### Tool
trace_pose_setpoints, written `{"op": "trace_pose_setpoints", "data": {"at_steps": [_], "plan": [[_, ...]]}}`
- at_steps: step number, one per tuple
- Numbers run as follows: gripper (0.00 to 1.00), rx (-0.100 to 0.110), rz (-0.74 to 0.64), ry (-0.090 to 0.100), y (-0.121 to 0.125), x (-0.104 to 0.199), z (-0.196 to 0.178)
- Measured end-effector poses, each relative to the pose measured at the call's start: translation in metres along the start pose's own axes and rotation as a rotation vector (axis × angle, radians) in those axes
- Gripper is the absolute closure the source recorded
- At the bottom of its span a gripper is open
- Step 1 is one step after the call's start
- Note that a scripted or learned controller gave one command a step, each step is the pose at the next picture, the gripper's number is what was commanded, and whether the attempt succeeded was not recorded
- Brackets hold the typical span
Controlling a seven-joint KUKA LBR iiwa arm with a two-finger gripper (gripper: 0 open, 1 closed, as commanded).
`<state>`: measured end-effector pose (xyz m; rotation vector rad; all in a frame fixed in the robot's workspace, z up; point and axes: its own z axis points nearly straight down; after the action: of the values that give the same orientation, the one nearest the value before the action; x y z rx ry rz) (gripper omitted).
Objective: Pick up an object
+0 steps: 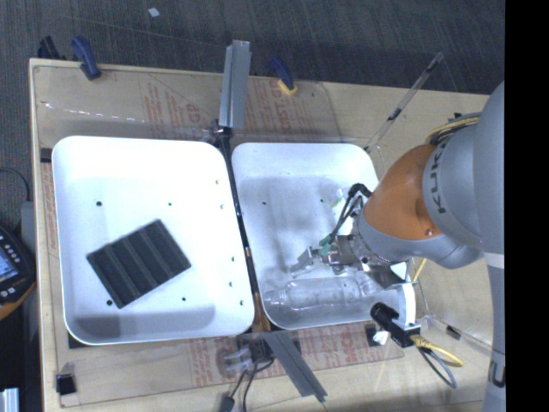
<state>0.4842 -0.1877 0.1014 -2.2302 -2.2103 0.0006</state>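
Here, 2 white bins are being carried side by side on the counter (51, 93). In the right bin (283, 166), a clear plastic bottle (322, 296) is lying on its side along the near wall. The gripper (316, 257) is being hung just above and behind that bottle, reached in from the bin's right side by the grey and orange arm (429, 204). Whether anything is being grasped cannot be told. In the left bin (129, 157), a dark ribbed slab (139, 262) is being kept, well apart from the bottle.
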Motion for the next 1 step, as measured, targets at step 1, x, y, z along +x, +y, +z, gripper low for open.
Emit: {"op": "trace_pose_setpoints", "data": {"at_steps": [1], "plan": [[1.00,-0.002,-0.006,-0.001,0.0016,0.0000,-0.0103]]}}
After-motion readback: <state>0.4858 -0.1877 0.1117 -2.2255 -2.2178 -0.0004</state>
